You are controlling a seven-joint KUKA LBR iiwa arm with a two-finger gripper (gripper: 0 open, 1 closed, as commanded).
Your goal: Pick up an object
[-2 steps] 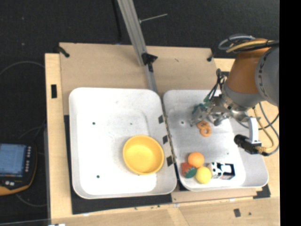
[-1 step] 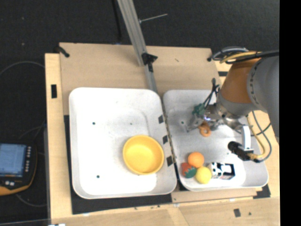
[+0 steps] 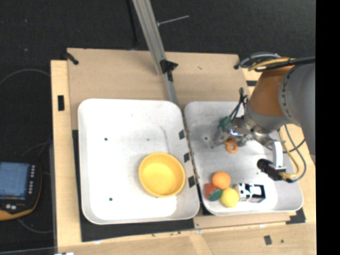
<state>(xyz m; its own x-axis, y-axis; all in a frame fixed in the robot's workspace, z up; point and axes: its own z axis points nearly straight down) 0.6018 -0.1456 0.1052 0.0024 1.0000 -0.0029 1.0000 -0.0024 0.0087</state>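
— Where's the gripper point(image 3: 226, 134) now?

— Low in the right white plastic bin point(image 3: 204, 116), right beside a small orange ring-shaped toy point(image 3: 231, 146). Whether it's open or closed, I can't tell.

— Risk?

— It could nudge the ring aside. The round orange ball point(image 3: 221, 180) and yellow ball point(image 3: 230, 197) sit nearer us.

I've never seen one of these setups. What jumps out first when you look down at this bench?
The bright yellow bowl in the left bin catches the eye first. Next comes the grey arm with its orange band, reaching in from the right over the right bin, its gripper low beside a small orange ring. Near that bin's front edge sits a cluster of orange and yellow toy fruit.
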